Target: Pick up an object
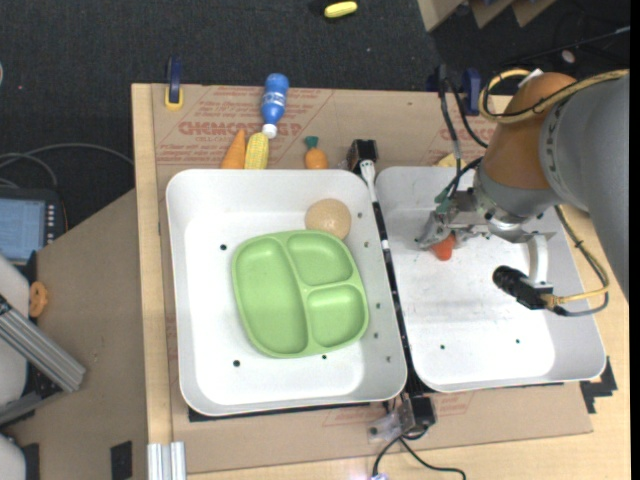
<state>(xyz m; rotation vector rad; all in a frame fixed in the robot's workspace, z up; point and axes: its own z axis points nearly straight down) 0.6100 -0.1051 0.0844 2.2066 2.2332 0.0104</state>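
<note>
bins: 2 [190,268] [570,348] | green divided plate: 1 [298,293] | beige ball: 1 [328,218] | small orange-red object: 1 [443,251]

A green divided plate [298,291] lies in the left bin [200,298], a beige ball [328,218] touching its far edge. Beyond the bins lie a corn cob [257,150], a blue-capped bottle [273,100] and a small carrot [315,155].

Small orange-red object [443,250], rounded and stubby, too small to name more closely. Lying on the floor of the right white bin [500,353], in its upper left part, near the bin's left wall. Partly covered from above by the gripper [450,230], which sits right over it; whether held between the jaws cannot be told. Well apart from the bin's lower edge
</note>
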